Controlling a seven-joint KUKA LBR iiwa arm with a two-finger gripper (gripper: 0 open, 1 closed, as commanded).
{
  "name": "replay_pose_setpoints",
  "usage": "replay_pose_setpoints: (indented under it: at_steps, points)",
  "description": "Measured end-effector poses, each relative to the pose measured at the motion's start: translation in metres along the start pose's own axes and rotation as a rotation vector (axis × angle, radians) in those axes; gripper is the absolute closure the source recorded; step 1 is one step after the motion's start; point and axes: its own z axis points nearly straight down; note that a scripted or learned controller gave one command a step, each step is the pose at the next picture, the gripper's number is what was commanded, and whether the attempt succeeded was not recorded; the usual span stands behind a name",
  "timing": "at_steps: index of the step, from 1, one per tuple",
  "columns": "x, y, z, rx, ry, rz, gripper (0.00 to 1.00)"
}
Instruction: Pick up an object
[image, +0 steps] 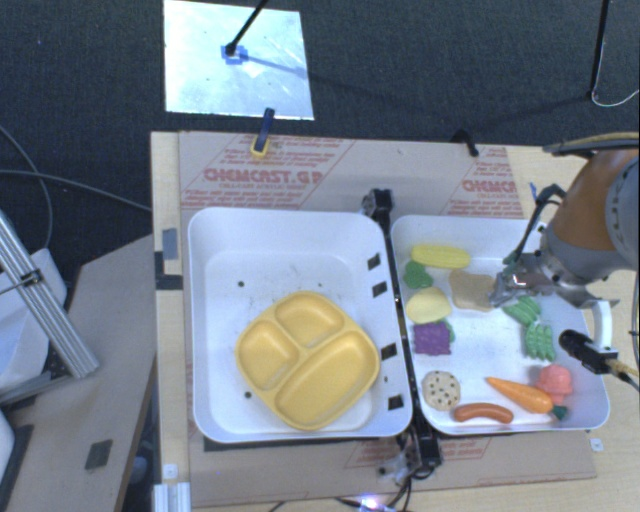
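The right bin (590, 415) holds several toy foods. A yellow corn cob (440, 257) lies at the back, with a tan bread slice (465, 290) just in front of it. Left of the slice are a small green piece (415, 275), a yellow lemon (427, 305) and purple grapes (432, 338). Along the front lie a cookie (440, 388), a sausage (482, 412), a carrot (520, 395) and a red strawberry (555, 380). Two green vegetables (538, 340) lie at mid right. My gripper (503, 290) is low over the right edge of the bread slice, above the bin floor.
The left bin (215, 300) holds a yellow divided plate (308, 358). A black divider with clips (395, 320) runs between the bins. The grey arm with its orange band (590, 215) reaches in over the right bin's far right corner. A black cable end (590, 352) hangs near the right wall.
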Motion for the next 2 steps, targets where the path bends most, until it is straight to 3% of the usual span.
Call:
replay_pose_setpoints:
  at_steps: [1, 2]
  points:
    - [0.03, -0.048, 0.016, 0.013, 0.006, 0.004, 1.0]
    - [0.053, -0.039, 0.015, 0.007, 0.004, 0.0, 1.0]
